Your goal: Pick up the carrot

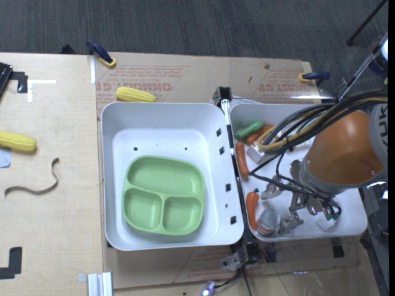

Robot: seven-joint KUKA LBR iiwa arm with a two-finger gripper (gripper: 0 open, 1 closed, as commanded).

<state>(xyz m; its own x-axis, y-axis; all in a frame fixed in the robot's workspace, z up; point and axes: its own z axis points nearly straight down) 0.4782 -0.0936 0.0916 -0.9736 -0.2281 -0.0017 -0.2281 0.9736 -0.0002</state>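
Note:
A carrot (252, 210) with a green top lies along the left wall of the right bin (349, 226), near its front corner. Two more orange, carrot-like pieces are in that bin: a slim one (242, 160) by the left wall and one (263, 132) at the back beside a green vegetable (249, 129). My gripper (289, 219) hangs low over the front of the right bin, just right of the carrot, under the orange-banded wrist (341, 153). A round silvery object (268, 222) sits between the gripper and the carrot.
The left bin (117, 165) holds a green divided plate (164, 195). Two corn cobs (135, 94) (17, 141) and a brown curved strip (37, 187) lie on the bench outside the bins. Cables (296, 131) loop over the back of the right bin.

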